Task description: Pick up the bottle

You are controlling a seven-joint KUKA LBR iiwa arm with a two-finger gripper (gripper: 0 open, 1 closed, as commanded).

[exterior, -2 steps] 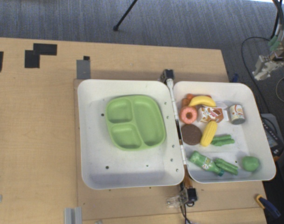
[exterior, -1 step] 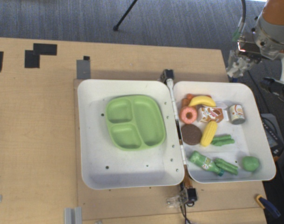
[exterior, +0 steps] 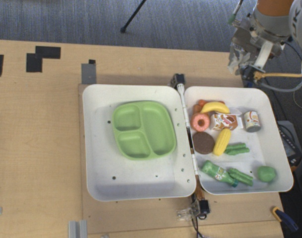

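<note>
The bottle (exterior: 216, 172) is green with a pale label and lies on its side near the front edge of the right bin (exterior: 270, 108). A second green item (exterior: 242, 177) lies just to its right, touching or almost touching it. My gripper (exterior: 242, 66) hangs above the bench beyond the right bin's far edge, well away from the bottle and high over it. Nothing shows in its grasp.
The right bin also holds a banana (exterior: 214, 106), a pink donut (exterior: 201, 122), a brown cookie (exterior: 204, 142), a corn cob (exterior: 222, 141), a small carton (exterior: 225, 121), a can (exterior: 251, 121), a green pod (exterior: 236, 149) and a green ball (exterior: 266, 173). A green divided plate (exterior: 143, 129) sits in the left bin.
</note>
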